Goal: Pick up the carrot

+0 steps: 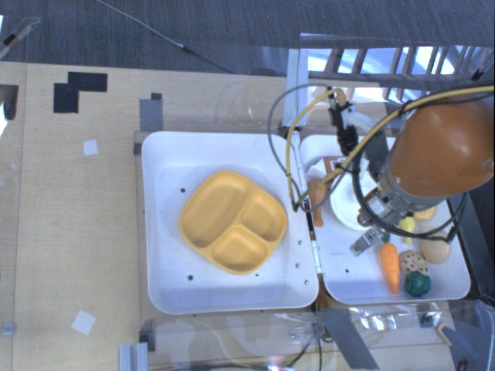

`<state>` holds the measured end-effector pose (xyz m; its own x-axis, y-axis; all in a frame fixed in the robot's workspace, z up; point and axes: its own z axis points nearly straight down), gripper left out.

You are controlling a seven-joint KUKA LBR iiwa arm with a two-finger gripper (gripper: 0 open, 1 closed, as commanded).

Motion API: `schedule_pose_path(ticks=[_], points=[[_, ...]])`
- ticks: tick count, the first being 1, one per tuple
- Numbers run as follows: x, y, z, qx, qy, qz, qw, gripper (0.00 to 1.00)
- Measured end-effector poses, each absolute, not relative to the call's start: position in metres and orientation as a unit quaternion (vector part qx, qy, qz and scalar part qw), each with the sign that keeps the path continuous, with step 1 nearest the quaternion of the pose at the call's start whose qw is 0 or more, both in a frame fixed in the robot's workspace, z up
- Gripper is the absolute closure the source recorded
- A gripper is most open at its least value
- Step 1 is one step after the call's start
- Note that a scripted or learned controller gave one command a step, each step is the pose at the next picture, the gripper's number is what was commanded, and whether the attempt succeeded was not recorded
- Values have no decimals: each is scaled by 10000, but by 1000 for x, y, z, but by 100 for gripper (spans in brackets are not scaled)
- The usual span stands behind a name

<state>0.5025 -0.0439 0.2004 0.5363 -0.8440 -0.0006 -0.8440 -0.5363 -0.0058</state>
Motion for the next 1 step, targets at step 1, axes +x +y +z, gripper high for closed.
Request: schedule_pose_path(ticks=[1], points=[[563,-46,247,-8182,5749,-22,35,100]])
